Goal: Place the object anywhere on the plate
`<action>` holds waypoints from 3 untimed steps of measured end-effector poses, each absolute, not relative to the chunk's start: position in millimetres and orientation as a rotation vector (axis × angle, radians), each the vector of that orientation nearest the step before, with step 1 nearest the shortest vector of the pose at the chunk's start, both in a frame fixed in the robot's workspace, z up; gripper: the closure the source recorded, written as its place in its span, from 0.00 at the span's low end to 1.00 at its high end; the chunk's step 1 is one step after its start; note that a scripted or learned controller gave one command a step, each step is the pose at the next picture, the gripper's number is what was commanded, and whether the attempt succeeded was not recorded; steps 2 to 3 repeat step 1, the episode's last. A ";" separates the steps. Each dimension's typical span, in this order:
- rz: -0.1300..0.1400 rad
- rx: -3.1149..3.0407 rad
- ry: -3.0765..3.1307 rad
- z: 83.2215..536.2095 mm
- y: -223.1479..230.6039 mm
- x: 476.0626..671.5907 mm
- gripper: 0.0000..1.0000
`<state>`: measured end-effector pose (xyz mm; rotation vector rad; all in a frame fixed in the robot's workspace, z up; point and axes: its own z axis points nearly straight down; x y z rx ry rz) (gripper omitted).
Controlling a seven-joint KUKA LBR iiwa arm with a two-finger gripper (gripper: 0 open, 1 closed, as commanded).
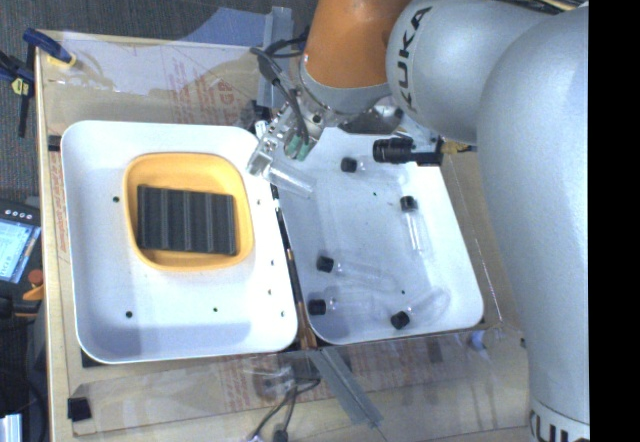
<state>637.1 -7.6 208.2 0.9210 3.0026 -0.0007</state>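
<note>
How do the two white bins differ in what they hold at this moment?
The left bin holds a yellow plate with a dark ribbed insert; the right bin holds scattered clear tubes with black caps. The gripper hangs over the right bin's top-left corner, away from the plate. Both bins are shallow and white.

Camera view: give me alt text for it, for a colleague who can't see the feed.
A grey arm's gripper hangs over the upper left corner of the right bin, which holds several clear tubes with black caps. The left bin holds a yellow plate with a dark ribbed block on it.
</note>
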 end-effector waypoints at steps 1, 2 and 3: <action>-0.001 0.922 3.002 208.3 -8.1 637.1 0.00; -0.001 0.922 3.002 208.3 -8.1 637.1 0.00; -0.001 0.922 3.002 208.3 -8.1 637.1 0.00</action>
